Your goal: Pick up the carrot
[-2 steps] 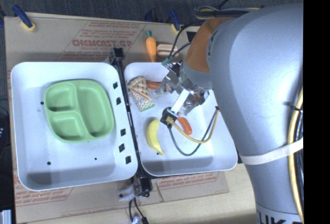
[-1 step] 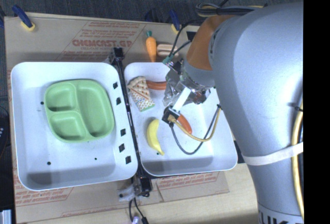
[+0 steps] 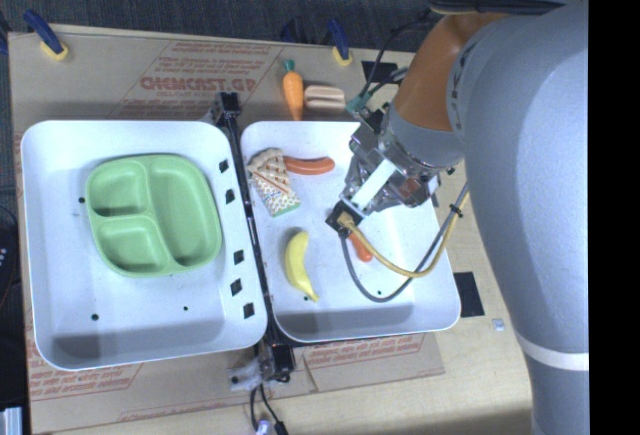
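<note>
Claw (image 3: 392, 185) hangs low over the right bin (image 3: 440, 298), above its middle-right floor. Viewed from above, with the wrist covering it; cannot tell how far open it is, nor whether it has hold of anything.

Left to right:
- Left bin (image 3: 40, 253), white and shallow. Green divided plate (image 3: 150, 213) sits flat in it, three compartments.
- Blue clamp (image 3: 45, 33) on the bench's far left corner.
- Row of black clips (image 3: 236, 223) along the seam where the two bins meet.
- Right bin, left side: checkered sandwich wedge (image 3: 272, 181) near the seam. Banana (image 3: 299, 265) lies nearer the front, apart from the wedge.
- Carrot (image 3: 291, 90), orange with a green top, lies outside the bins on the printed cardboard (image 3: 190, 73), just past the right bin's far rim. Well apart from the claw.
- Sausage (image 3: 310, 164) inside the right bin near the far wall, just beside the wedge.
- Beige block (image 3: 324, 100) on the cardboard, just beside the carrot.
- Short orange piece (image 3: 362, 249) below the claw, over the bin floor; too small to identify.
- Grey arm (image 3: 530, 173) with its orange band (image 3: 435, 73) comes in from the right.
</note>
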Robot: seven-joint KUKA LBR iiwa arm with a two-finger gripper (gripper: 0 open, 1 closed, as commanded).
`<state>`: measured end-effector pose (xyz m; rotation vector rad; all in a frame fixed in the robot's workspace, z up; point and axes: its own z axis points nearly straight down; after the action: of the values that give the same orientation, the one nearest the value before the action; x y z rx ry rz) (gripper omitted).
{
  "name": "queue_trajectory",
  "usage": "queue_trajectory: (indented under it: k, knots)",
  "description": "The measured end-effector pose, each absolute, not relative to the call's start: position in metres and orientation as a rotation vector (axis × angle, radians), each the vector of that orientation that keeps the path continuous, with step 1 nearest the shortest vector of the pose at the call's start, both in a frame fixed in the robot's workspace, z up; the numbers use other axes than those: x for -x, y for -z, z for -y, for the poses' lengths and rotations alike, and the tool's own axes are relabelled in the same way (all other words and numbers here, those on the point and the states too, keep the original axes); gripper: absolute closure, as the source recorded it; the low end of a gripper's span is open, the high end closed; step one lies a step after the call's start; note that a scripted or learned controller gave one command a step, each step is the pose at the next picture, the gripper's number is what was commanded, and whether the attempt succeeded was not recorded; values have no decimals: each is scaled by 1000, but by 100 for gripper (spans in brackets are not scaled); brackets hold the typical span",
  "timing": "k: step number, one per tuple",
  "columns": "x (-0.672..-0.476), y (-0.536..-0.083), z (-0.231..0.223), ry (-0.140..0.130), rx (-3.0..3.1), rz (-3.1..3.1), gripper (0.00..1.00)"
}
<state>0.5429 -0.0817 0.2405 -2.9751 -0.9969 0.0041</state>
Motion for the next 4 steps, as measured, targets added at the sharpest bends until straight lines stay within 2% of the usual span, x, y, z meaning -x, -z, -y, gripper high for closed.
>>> queue_trajectory:
  k: [1,2,3,4]
  knots:
    - [-486,-324,109,-4,2978,993,100]
    - [-486,-324,108,-5,2977,994,0]
    - [-479,-318,146,-6,2826,1358,0]
    - [-475,-143,102,-6,2605,1746,0]
